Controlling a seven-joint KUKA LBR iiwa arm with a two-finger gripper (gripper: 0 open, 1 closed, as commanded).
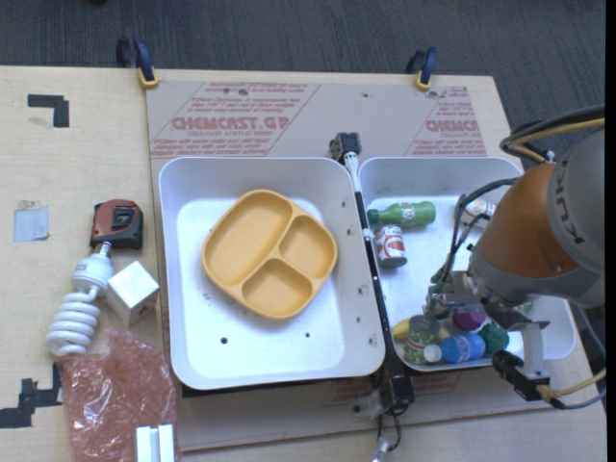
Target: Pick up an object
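Hiding pincer (450,308): arm (539,234) above clutter (452,340)

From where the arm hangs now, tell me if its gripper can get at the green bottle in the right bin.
Probably yes. The green bottle lies on its side at the far end of the right bin, with open bin floor around it except the small red can beside it. The gripper sits over the near-end clutter.

Two white bins (183,287) (423,173) sit side by side. One yellow divided plate (269,253), one green bottle (402,215) and one small can (390,246) are countable. On the left lie one bulb (79,306) and one tape measure (117,224).
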